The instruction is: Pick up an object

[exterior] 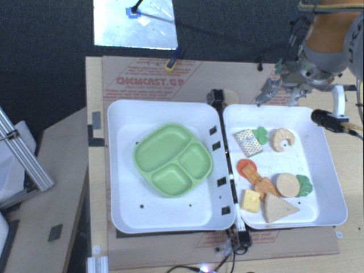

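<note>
Small toy food pieces (267, 178), likely light, stiff and slippery, lie in the right bin (327, 152); the pincer (281, 94) hovers spread above its far rim, best gripping across narrow sides.

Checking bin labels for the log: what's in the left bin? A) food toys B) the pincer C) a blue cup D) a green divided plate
D: the left bin holds a green divided plate; the food toys, such as the yellow cheese cube, lie in the right bin, and the pincer hangs over the right bin's far edge.
</note>
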Motion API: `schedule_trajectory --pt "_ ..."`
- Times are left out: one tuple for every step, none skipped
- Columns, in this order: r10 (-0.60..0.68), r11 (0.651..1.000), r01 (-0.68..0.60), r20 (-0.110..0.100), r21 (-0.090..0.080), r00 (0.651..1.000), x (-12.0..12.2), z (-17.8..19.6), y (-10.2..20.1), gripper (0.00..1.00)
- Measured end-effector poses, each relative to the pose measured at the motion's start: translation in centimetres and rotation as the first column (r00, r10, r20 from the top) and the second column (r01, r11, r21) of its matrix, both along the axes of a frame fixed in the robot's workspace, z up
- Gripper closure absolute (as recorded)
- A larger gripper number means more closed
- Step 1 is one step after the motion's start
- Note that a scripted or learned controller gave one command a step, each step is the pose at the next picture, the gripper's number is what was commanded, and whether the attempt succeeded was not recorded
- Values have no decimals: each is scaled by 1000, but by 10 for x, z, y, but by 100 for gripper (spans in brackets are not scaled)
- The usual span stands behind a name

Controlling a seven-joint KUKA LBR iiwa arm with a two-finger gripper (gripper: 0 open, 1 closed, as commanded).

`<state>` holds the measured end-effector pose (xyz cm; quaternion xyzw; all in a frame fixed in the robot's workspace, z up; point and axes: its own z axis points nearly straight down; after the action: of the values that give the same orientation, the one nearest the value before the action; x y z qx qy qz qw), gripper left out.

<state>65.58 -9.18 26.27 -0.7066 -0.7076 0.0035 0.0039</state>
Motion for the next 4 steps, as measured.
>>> schedule_trajectory --pt "2 1000 -2 12 -1 1000 2 8 0 0" --pt "1 1000 -1 11 -1 1000 11 -38 -3 0" --pt "0 1000 0 9 -1 1000 3 -93 -9 0" --pt "0 1000 0 11 -1 1000 5 -136 -15 0"
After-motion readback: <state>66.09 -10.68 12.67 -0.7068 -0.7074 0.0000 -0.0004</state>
